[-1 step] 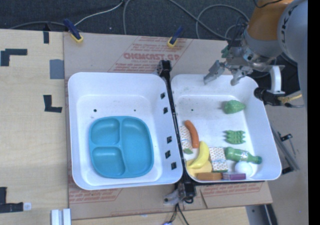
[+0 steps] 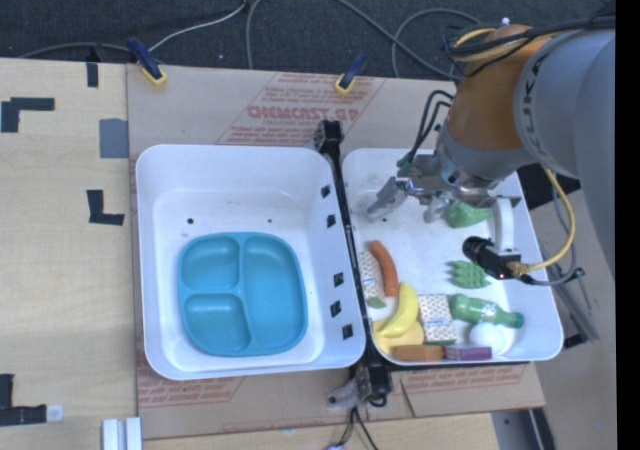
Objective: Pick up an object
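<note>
You're in the approach step, w/ nothing picked up yet. The gripper (image 2: pixel 408 204) hangs over the 12 o'clock end of the right bin (image 2: pixel 425 253). Its fingers (image 2: pixel 384 202) look spread wide w/ only bare white floor between them, so no grasp.

Candidates: a green piece (image 2: pixel 468 214) sits just beside the gripper at its 3 o'clock. The sausage (image 2: pixel 382 264) lies at the gripper's 7 o'clock, near the divider wall. The rest is crowded at the bin's 6 o'clock: banana (image 2: pixel 401 310), green bottle (image 2: pixel 486 313) and other small bits, touching or nearly so. The left bin (image 2: pixel 230 188) holds a blue tray (image 2: pixel 243 293), which isn't a likely pick.

Next move, imo: choose one target before you descend. The sausage looks best, since it lies apart from most of the pile w/ floor on its 3 o'clock side. Centre over it, turn the wrist so the fingers straddle its narrow width, go down, then close. Watch the divider at its 9 o'clock, bc a finger could catch there. The green piece is closer, but I can't tell its shape well enough to judge a grip.
</note>
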